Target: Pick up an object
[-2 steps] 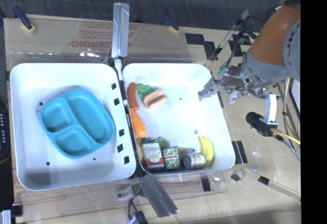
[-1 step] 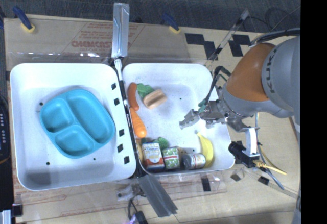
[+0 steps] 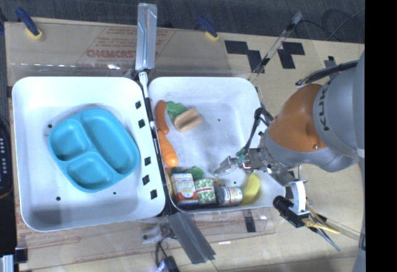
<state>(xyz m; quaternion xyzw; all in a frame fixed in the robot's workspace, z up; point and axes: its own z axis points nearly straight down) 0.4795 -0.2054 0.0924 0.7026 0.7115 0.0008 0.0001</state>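
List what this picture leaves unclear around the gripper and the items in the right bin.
- Gripper, camera view: small and blurred; the wrist covers part of it, so its grip state is unreadable.
- Banana: upper end is hidden under the gripper.
- Small can and cartons: labels too small to read.
- Green item: partly covered by the bread roll and sausage; identity unclear.

Even bright overhead light, soft shadows inside the white bins (image 3: 31, 140), slightly soft focus, mild graininess
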